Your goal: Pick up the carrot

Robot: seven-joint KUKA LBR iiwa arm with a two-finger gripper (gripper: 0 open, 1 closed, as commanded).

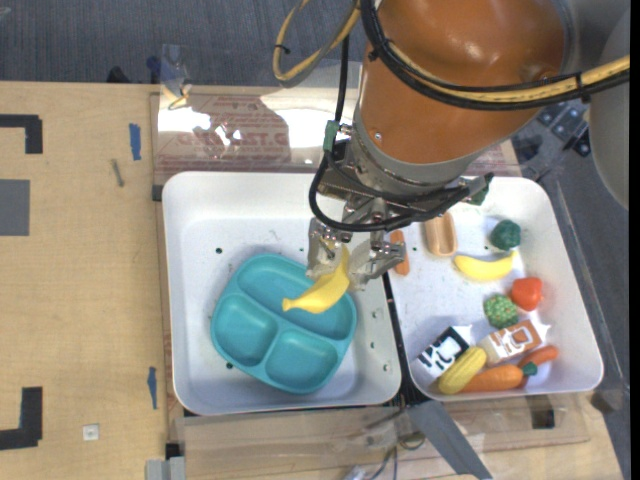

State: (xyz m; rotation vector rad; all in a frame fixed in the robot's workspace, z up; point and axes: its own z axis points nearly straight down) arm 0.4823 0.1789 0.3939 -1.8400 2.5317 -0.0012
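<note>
The carrot (497,378) is orange with a green tip and lies near the front edge of the right bin (575,268), beside a yellow piece (461,369). My gripper (348,260) hangs over the left bin (190,268), far to the carrot's left, under the big orange wrist band. It is shut on a yellow banana (322,291), which dangles just above the teal divided plate (280,336).
The right bin also holds a hot dog (440,234), a green vegetable (505,234), a second banana (485,265), a red fruit (526,292), a small box (515,340) and a black-and-white card (444,348). The arm's body covers the bins' back middle.
</note>
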